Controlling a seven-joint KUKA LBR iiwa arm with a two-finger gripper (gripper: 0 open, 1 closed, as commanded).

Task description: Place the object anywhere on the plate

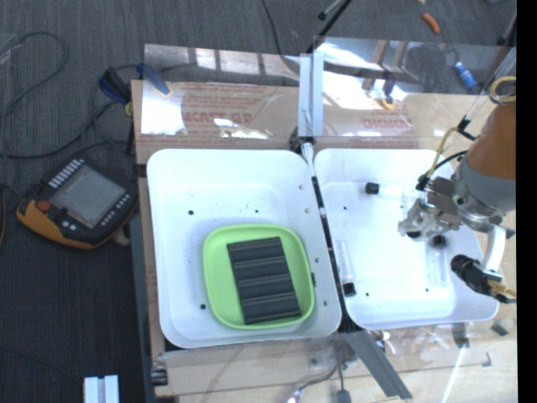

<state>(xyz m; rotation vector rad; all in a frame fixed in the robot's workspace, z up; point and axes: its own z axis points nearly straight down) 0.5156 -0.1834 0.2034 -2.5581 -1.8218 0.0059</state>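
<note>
Already the dark ridged block (264,280) lies flat on the green plate (216,250), which sits in the left bin (168,183) toward its near side. You see the block well inside the plate's rim, its long axis running roughly away from you, nothing propping or tilting it. On that evidence you can judge the placing step as done, or nearly so: the object rests where the task wants it.

Your arm (497,154) reaches in over the right bin (377,300), well apart from the plate. The tool (424,217) hangs at the arm's end above the bin floor, pointing toward the bin's middle. You cannot tell from this slant whether the tool is apart or together; its metal parts blur into one pale cluster, and no object is visible in it.

Small dark items lie in the right bin: one (372,189) near the far wall, another (437,240) just beside the tool. A dark fitting (466,271) shows at the near right edge. What these are is too small to say.

Beside the surface, on the floor to the left, a teach pendant (75,201) rests with its cable trailing.

Next move, as you would judge it: little beyond keeping the arm clear of the left bin so the block is not disturbed.
</note>
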